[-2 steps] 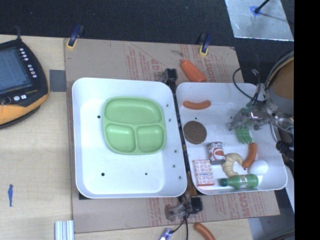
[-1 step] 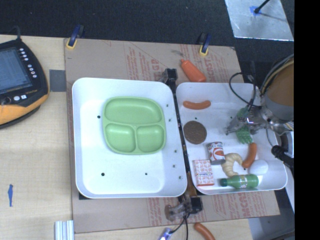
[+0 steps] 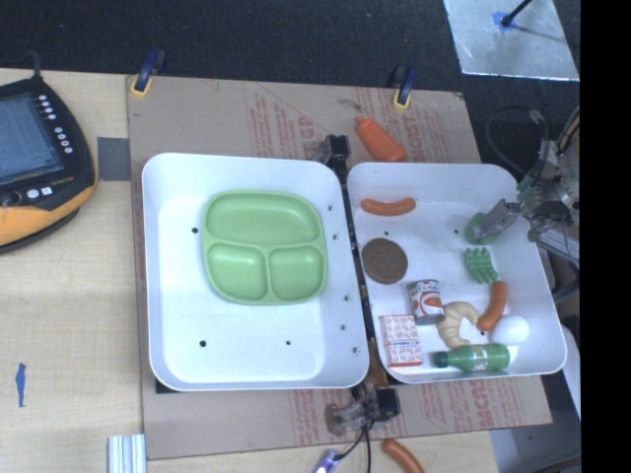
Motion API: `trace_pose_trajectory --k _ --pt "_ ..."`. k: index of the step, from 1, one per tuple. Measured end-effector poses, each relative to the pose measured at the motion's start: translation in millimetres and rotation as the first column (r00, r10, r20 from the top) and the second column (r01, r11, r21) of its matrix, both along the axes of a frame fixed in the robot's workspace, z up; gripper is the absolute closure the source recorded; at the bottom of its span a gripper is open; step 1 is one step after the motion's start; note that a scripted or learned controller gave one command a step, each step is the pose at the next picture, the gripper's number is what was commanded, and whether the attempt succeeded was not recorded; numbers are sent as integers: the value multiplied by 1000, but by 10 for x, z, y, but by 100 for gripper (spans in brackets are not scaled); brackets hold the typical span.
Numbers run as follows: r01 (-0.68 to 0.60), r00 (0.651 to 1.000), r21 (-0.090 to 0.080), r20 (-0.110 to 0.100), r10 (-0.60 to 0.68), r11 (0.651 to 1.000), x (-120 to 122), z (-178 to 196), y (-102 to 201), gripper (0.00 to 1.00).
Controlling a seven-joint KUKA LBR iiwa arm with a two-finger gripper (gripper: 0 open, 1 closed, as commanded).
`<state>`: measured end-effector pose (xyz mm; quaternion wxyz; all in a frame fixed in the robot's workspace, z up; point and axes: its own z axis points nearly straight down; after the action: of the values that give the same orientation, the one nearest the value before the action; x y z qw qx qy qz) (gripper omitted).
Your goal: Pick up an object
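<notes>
The right bin (image 3: 434, 171) holds several toy foods: a sausage (image 3: 387, 205), a brown disc (image 3: 384, 260), a small can (image 3: 425, 300), a croissant (image 3: 457, 321), an orange carrot-like piece (image 3: 493, 305), a white egg (image 3: 510, 330), a green bottle (image 3: 475, 359) lying on its side and a red-and-white box (image 3: 399, 340). A ribbed green piece (image 3: 480, 264) lies near the right wall. My gripper (image 3: 508, 213) comes in low from the right edge, right against a rounded green object (image 3: 481, 229) at the bin's upper right. Whether it holds that object is unclear.
The left bin (image 3: 177, 264) carries a green divided plate (image 3: 264, 246). An orange toy (image 3: 380, 140) lies on the cardboard behind the bins and another (image 3: 404, 454) in front. A teach pendant (image 3: 35, 166) rests at the far left. Clamps sit between the bins.
</notes>
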<state>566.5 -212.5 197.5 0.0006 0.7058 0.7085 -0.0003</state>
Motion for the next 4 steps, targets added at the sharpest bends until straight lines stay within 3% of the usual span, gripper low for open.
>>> trace_pose_trajectory --k 1,2,3,4 --pt "-3 1000 1 -7 3 1000 230 -1069 15 0" --pt "-1 1000 1 -2 1 1000 359 -1050 4 0" --pt "-2 1000 1 -5 2 1000 178 -1056 9 0" --pt "-4 1000 0 -6 4 1000 179 -952 2 100"
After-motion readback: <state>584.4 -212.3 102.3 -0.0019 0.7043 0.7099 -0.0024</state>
